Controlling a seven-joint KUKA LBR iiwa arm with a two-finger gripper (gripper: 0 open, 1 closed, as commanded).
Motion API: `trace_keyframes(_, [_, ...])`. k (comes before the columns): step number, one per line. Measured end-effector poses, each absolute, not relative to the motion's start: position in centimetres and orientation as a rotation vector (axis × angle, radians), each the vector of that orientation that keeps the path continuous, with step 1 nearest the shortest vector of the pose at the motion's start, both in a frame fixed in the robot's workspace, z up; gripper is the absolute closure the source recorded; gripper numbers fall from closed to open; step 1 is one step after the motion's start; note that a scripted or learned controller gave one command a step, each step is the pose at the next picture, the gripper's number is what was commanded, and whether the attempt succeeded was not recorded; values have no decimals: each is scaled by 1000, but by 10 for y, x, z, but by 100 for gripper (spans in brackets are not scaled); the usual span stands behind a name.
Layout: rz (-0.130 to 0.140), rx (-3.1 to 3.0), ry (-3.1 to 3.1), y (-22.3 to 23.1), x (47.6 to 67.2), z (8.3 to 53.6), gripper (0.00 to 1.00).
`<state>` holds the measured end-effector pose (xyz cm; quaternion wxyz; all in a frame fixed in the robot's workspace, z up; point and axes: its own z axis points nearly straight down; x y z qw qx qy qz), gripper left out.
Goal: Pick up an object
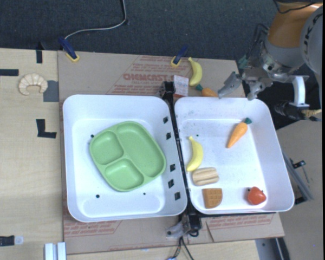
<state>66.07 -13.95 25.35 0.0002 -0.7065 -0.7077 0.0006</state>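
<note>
Camera view: the claw (239, 87) hangs at the upper right of the frame, above the far rim of the right bin (271, 124), its two fingers spread apart with nothing between them. In that bin lie a carrot (236, 134), a banana (195, 154), a bread roll (205, 175), a waffle (212, 197) and a red fruit (255, 196). The left bin (76, 118) holds a green divided plate (127, 155).

My gripper (239, 87) hangs open and empty over the upper right bin (271, 124) rim. Inside that bin: carrot (237, 134), banana (195, 154), bread roll (205, 175), waffle (212, 197), tomato (255, 196). Left bin (76, 118) holds a green divided tray (127, 155).
</note>
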Motion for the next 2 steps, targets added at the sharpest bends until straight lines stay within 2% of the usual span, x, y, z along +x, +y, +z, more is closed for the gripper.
trace_keyframes(1, [4,-2221,-2222,-188,658,92,0])
trace_keyframes(2, [-2,-2219,-2225,-114,669,172,0])
